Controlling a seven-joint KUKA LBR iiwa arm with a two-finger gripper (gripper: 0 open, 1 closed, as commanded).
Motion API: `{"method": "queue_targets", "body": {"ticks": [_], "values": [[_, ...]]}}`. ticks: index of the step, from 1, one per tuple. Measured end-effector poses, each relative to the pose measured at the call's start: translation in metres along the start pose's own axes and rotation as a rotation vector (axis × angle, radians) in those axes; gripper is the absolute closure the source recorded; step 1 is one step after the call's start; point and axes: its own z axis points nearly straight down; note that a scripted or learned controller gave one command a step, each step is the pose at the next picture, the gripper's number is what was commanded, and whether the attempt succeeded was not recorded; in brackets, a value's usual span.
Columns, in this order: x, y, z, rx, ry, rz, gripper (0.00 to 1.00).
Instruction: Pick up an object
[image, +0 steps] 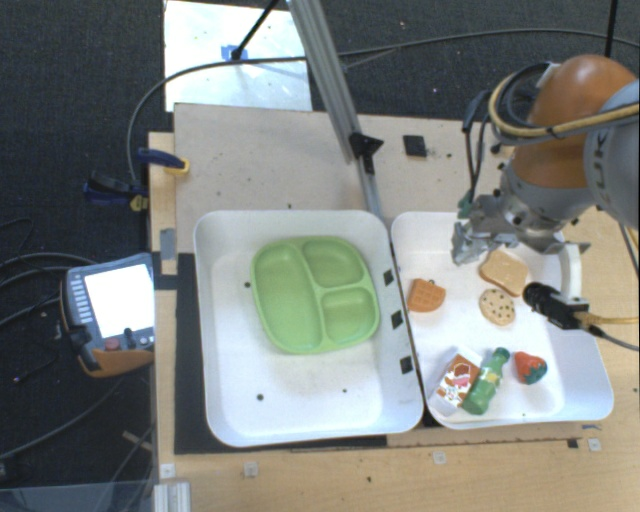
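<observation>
Bench (250, 160), two white bins (230, 400), black mat (185, 380)

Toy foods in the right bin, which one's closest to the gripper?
The toast slice, just beside the gripper. The waffle, cookie and others lie farther off.

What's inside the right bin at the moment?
The right bin holds a waffle, toast, cookie, strawberry, green bottle and a small carton. The gripper and wrist cover the bin's upper part.

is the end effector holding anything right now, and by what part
Cannot be told: the end effector sits low beside the toast slice, with nothing visibly in its grip.
</observation>
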Motion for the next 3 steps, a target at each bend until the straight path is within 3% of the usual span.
{"method": "queue_targets", "body": {"ticks": [2,3], "values": [[0.086,0.025,0.010,-0.001,0.001,0.000,1.00],[0.144,0.031,0.016,0.000,0.000,0.000,1.00]]}}
